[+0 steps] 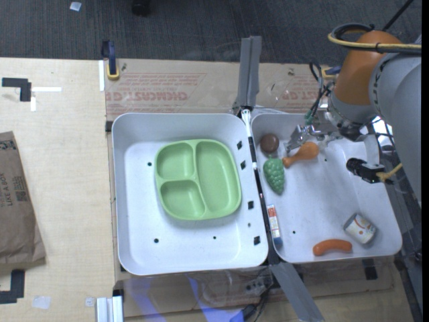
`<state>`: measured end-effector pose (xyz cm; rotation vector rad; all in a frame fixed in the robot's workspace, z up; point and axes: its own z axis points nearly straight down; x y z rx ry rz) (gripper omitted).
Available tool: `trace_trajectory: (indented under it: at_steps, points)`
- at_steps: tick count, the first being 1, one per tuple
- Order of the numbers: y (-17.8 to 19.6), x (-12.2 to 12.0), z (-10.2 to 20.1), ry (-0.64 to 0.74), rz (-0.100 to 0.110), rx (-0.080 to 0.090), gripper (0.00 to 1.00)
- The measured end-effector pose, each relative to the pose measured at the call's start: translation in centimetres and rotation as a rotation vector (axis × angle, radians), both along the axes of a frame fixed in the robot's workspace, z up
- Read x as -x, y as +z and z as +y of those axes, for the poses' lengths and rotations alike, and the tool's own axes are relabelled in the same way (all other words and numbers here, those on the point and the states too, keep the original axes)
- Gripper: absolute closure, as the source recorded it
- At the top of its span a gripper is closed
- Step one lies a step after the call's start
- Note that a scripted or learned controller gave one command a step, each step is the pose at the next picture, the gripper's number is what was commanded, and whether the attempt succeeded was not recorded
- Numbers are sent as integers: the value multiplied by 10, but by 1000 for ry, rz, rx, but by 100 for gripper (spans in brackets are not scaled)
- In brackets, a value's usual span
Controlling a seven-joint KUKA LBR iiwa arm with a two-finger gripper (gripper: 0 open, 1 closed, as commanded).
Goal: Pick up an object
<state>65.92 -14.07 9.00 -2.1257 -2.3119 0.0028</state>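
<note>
Orange drumstick (303, 153) lies at eleven o'clock in the right bin (375, 243), just under the pincer (299, 137). I cannot tell the pincer's state; nothing looks lifted, so the pick remains.

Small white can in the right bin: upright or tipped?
Tipped. The small white can lies on its side on the right bin's floor, round end showing.
</note>
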Motion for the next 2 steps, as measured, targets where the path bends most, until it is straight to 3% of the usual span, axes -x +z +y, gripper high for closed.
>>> trace_trajectory:
  at_steps: [1,2]
  points:
    - [6,0,0,2,4,0,100]
    - [133,39,46,44,-2,0,100]
